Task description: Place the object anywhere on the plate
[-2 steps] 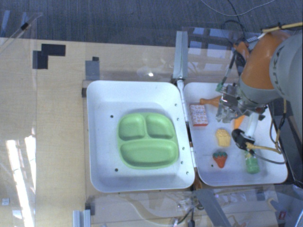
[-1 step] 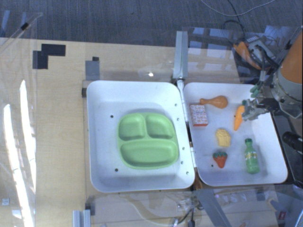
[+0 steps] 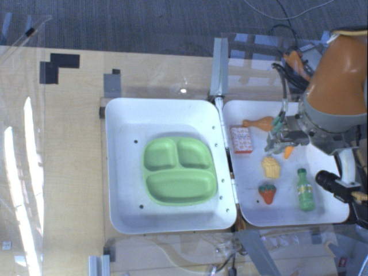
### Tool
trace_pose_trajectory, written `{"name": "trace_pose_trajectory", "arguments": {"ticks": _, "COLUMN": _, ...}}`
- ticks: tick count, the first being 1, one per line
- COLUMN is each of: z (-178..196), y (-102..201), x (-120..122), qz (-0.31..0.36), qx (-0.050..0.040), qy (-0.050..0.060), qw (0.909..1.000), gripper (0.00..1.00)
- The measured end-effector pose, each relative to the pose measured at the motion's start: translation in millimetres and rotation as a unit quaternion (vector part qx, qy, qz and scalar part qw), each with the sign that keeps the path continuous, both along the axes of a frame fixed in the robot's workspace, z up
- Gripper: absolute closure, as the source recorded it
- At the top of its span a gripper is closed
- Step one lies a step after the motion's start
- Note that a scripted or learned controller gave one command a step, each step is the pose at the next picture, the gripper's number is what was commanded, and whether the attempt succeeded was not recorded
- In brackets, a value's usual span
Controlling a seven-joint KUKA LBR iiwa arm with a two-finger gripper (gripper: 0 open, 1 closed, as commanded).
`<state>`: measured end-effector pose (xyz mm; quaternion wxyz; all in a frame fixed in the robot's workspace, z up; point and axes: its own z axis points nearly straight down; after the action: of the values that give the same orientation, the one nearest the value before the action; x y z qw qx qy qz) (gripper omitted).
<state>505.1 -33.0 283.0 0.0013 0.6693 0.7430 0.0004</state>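
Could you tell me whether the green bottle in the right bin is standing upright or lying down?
Lying down: the green bottle lies flat on the right bin's floor, its full length showing, cap end toward the bin's far side.

This is a robotics lab, set up for testing. A pale wooden worktop (image 3: 63,171) carries two shallow white bins (image 3: 123,154) mounted side by side and held by grey metal brackets (image 3: 218,68). Black tape marks (image 3: 57,66) sit on the wood, and a clear panel stands at the left. Loose cable (image 3: 276,7) trails across grey carpet (image 3: 144,16) behind. A grey and orange industrial arm (image 3: 339,79) reaches over toy food and a green sectioned plate (image 3: 179,171).
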Motion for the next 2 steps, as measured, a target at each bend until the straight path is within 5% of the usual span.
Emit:
{"name": "trace_pose_trajectory", "arguments": {"ticks": 1, "z": 81.7, "y": -86.3, "x": -14.3, "qz": -0.023, "qx": -0.0013, "qy": -0.003, "qw": 0.9997, "gripper": 1.00}}
{"name": "trace_pose_trajectory", "arguments": {"ticks": 2, "z": 28.7, "y": -22.5, "x": -15.1, "qz": -0.036, "qx": -0.0002, "qy": 0.000, "qw": 0.9993, "gripper": 1.00}}
